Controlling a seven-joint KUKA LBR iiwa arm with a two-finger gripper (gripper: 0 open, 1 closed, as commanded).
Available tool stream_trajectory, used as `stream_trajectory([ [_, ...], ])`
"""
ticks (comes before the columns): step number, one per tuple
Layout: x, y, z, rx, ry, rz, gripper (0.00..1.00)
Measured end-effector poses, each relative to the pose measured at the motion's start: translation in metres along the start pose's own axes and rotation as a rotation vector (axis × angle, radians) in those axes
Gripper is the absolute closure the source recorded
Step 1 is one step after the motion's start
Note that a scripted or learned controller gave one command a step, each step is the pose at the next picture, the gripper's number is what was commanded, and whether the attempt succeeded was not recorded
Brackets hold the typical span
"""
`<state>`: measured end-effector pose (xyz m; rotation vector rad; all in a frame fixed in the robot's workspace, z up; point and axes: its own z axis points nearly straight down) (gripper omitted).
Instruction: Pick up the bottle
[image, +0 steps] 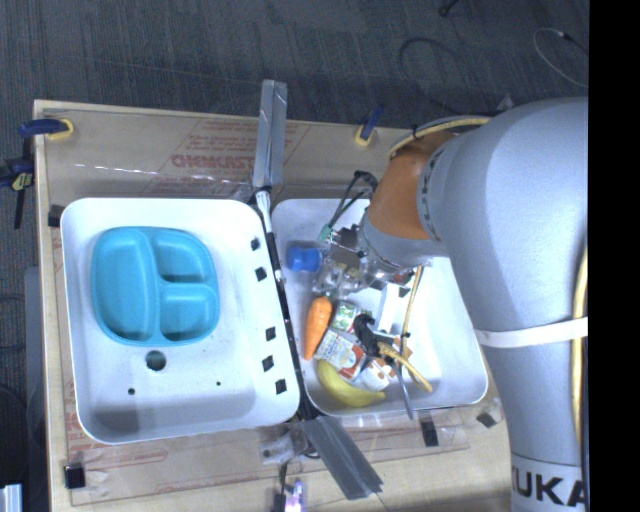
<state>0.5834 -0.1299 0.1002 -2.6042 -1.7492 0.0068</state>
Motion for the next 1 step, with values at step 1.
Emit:
stream_trajectory([
  [1, 0.0090, -0.0518, -0.0323, -0.002, 0.001, -0.050, 1.00],
])
